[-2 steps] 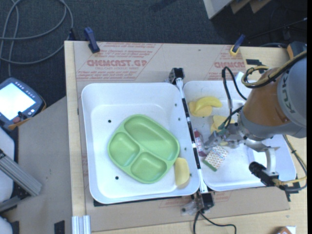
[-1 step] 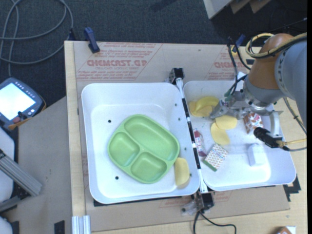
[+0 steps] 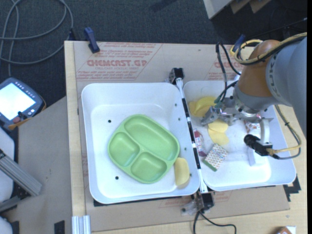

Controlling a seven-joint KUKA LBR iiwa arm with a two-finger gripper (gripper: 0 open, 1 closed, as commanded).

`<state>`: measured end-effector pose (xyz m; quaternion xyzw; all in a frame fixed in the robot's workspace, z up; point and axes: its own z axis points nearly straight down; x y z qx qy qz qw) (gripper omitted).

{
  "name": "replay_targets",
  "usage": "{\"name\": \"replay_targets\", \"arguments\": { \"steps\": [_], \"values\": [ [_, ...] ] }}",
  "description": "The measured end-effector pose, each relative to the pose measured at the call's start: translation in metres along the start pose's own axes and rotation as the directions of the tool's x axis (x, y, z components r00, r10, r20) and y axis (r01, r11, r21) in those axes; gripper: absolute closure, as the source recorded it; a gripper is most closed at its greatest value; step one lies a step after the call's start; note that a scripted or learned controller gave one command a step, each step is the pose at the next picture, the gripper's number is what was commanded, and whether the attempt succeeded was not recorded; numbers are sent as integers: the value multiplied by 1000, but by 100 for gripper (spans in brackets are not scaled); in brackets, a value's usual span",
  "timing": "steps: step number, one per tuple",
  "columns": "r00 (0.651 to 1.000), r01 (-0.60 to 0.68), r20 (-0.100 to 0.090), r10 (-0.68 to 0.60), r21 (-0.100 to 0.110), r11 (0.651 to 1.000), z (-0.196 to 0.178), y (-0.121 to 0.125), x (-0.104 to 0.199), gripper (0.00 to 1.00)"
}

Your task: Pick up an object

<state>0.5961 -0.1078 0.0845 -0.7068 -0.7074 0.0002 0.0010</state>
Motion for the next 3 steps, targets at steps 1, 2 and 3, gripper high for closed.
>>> {"name": "replay_targets", "arguments": {
  "steps": [1,2,3],
  "values": [
    [1000,-1,0,1,0,1000,0,-29,16,0],
    [1000,-2,0,2,0,1000,0,-57,6,0],
    [1000,0,2,0,-3,1000,0,-33,15,0]
  ]
}}
